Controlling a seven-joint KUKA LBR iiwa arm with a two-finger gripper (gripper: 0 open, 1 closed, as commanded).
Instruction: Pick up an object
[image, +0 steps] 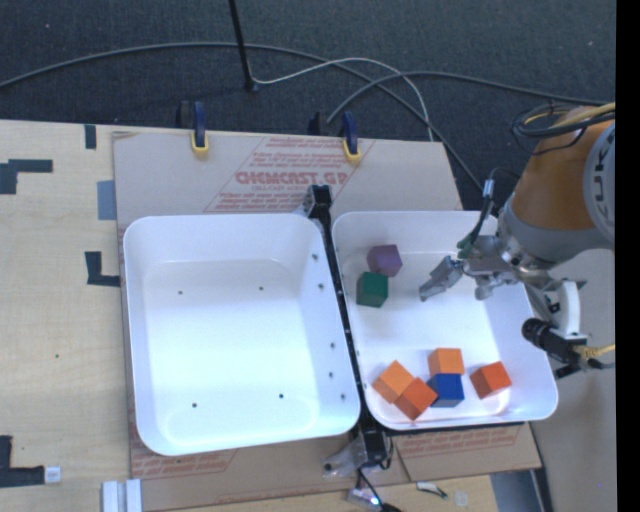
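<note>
Over the right bin (520, 405), the gripper (455, 282) hangs with fingers apart, holding nothing, near the purple cube (384, 260) and green cube (372, 290).

So the arm comes in from the right side of the camera view, grey body with that fat orange band sitting just above the wrist. Behind the gripper (462, 282) the wrist is a grey metal block, and the whole thing leans over to the left and a bit downward. Two fingers stick out from it: one finger (437, 279) points off to the lower left, the other sits just to its right and looks shorter. There's a visible gap between them, so the jaws are spread apart with nothing between them.
</note>
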